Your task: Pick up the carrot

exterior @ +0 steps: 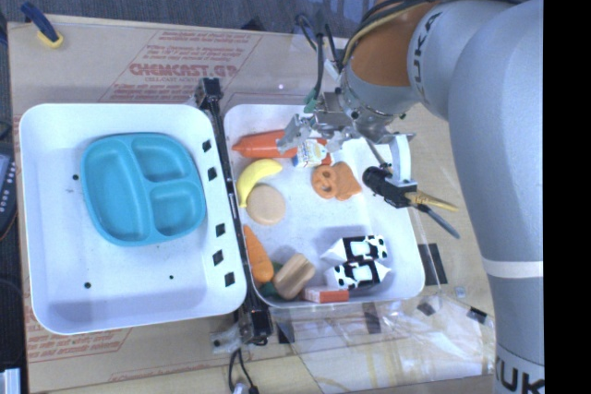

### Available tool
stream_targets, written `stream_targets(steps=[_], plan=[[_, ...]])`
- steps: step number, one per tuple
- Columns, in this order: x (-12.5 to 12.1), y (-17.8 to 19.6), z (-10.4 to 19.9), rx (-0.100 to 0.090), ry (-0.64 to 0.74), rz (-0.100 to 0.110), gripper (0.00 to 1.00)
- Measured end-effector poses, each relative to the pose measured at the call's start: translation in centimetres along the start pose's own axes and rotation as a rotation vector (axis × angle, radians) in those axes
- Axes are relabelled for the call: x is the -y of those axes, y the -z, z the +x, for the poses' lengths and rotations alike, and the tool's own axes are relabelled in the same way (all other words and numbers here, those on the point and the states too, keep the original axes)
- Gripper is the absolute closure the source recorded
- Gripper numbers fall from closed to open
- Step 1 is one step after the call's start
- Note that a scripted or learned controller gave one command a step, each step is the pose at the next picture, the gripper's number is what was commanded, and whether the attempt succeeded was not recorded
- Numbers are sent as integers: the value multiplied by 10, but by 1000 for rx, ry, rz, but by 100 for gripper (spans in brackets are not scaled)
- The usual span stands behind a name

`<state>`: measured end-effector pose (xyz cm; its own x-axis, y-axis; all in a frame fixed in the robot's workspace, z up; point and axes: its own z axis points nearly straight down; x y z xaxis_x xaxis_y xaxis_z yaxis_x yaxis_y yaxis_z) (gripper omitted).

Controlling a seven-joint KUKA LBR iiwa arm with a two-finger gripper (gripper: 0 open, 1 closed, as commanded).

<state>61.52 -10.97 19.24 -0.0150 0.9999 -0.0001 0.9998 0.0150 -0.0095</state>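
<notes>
Filling the right side of the frame: the grey arm (480,106) with its orange band, bending in toward the upper middle. On the left, a shallow white bin (55,291) holding a blue divided plate (143,187) near its centre. Just right of it, a second white bin (406,277) crowded with items. At that bin's lower right, a black-and-white checked block (362,261). Near its upper left, a yellow banana (257,177), touching a pale round disc (266,205) just below. Right of centre, an orange lumpy piece (334,182). Along the lower left wall, the carrot (258,256), lying slanted, well apart from the tool head and touching nothing but the bin floor as far as can be seen. Beside it, a tan bread-like piece (294,275), with a small reddish bar (325,295) below. At the bin's top, a second long orange-red piece (260,144). Hovering at the bin's upper middle, the gripper (314,143), over a small white-and-coloured item; whether released or clenched cannot be told.
</notes>
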Motion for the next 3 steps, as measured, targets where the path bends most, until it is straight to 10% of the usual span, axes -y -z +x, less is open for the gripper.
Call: stream_targets(steps=[1,2,3], plan=[[69,-2,-12,0,274,0,0],[67,-103,-79,2,357,-4,0],[2,-100,-56,1,398,1,0]])
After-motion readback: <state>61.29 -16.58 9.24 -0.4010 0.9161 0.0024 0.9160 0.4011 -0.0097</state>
